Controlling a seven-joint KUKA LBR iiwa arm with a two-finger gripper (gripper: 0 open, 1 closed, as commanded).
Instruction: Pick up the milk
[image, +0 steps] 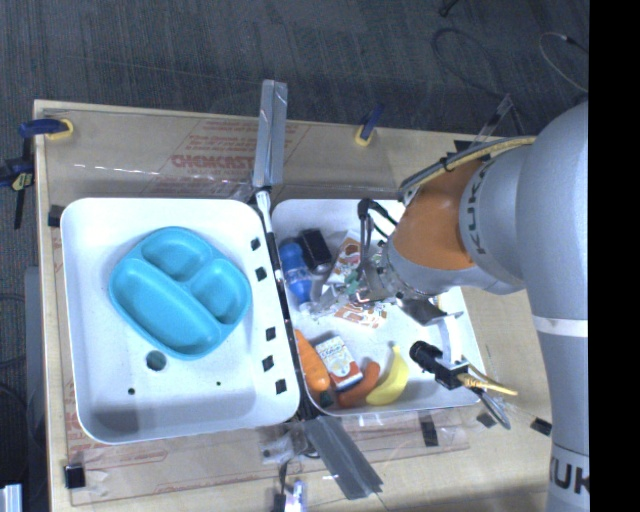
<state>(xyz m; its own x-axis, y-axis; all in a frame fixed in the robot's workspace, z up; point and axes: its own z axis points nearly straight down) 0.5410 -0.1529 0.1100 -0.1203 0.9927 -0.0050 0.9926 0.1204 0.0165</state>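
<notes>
I've got the pincer (372, 282) low in the right white bin (470, 345); I cannot tell its state. The small orange-and-white milk carton (337, 360) lies nearer, between an orange carrot (312, 368) and yellow banana (391, 380).

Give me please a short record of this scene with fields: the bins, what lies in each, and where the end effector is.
left bin: blue divided tray
right bin: banana, carrot, small carton, blue bottle, black object, printed packets
arm: reaches over right bin
end effector: low among the packets
milk: cannot tell which item
</notes>
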